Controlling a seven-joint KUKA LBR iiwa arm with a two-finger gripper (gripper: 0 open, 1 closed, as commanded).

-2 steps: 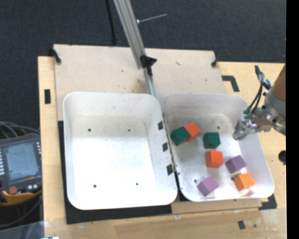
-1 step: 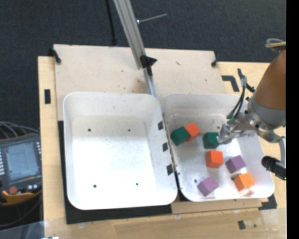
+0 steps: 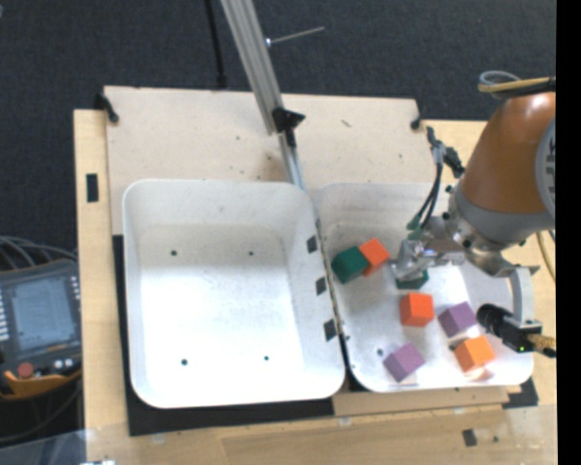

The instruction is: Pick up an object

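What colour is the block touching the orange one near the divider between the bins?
Dark green: the small green cube, seen in the camera view, sits against the orange cube.

pendant screen [image 3: 41,310]: lit, too small to read
blocks: no markings legible
bins: no labels legible
arm: no brand or number legible
bench: no readable signs

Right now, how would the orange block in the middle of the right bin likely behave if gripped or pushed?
The orange block looks like a stiff cube with flat faces, so it would probably slide rather than roll. It seems small and likely light. It sits apart from the purple block, so a push may shift it freely across the right bin.
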